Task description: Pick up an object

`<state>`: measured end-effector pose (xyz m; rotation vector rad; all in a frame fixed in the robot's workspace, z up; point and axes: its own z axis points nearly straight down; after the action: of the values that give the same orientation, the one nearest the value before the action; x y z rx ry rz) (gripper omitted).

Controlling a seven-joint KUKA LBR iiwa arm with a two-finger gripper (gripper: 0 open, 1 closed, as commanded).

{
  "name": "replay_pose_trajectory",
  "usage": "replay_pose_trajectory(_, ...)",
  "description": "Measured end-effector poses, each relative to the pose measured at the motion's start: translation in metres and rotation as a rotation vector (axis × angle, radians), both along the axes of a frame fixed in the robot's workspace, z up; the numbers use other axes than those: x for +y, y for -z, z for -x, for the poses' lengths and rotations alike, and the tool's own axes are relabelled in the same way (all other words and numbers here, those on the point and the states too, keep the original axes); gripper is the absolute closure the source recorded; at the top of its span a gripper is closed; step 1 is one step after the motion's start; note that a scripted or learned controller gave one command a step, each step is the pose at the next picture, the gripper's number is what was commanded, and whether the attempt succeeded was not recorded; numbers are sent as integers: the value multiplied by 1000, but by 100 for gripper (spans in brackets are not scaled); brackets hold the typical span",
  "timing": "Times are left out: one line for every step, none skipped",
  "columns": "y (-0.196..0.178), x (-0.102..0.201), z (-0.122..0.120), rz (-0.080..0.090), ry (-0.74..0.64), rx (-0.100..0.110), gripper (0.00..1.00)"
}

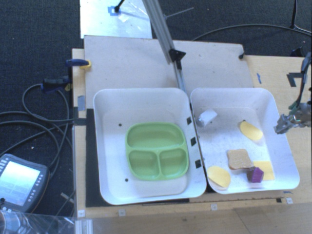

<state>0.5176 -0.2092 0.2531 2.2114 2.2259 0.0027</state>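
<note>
Arm's metal end at far right — low, barely in frame.

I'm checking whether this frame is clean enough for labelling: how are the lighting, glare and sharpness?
Camera view: lighting is even and soft, shadows faint; the white bins look bright but keep their detail, with a pale glare patch on the floor panel at top; the green tray and purple object are fairly sharp, while the gripper at the right edge is slightly blurred.

Divided tray in left bin; toast in right bin.
</note>
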Motion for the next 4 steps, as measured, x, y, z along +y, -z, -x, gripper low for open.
replay_pose_trajectory(2,48,-24,-2,-4,0,100)
replay_pose_trajectory(14,106,-38,-3,-5,3,100)
replay_pose_trajectory(5,155,-51,-3,-5,0,100)
replay_pose_trajectory(-3,208,-63,-4,-5,1,100)
